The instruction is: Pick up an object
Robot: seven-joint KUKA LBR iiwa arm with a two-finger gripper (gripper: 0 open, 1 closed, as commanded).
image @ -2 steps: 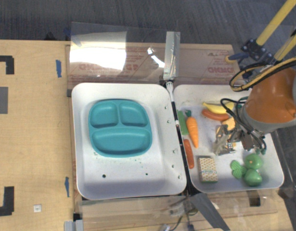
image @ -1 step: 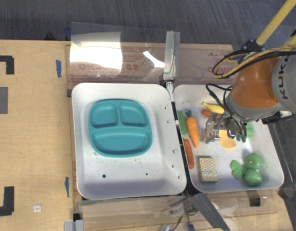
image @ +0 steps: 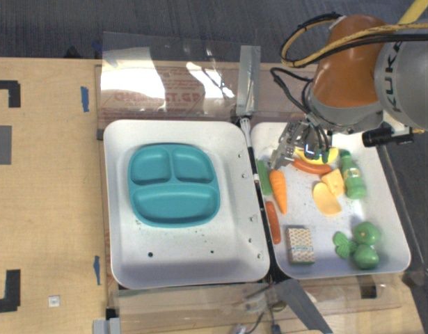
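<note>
1. Two shallow white bins sit side by side on the bench; the left bin carries a teal plastic plate with three compartments, lying flat near its middle.
2. The right bin holds a scatter of toy food.
3. An orange plastic carrot lies near that bin's left wall, thick end toward the back.
4. A slimmer red-orange stick-shaped piece lies just in front of it along the wall.
5. A tan speckled block like a cracker rests near the front edge.
6. A yellow wedge-shaped piece sits mid-bin, with a green corn-like piece just to its right.
7. Round green toy vegetables cluster at the front right.
8. The gripper hangs low over the back of the right bin, just above the carrot's top; I cannot tell how its fingers are set.
</note>
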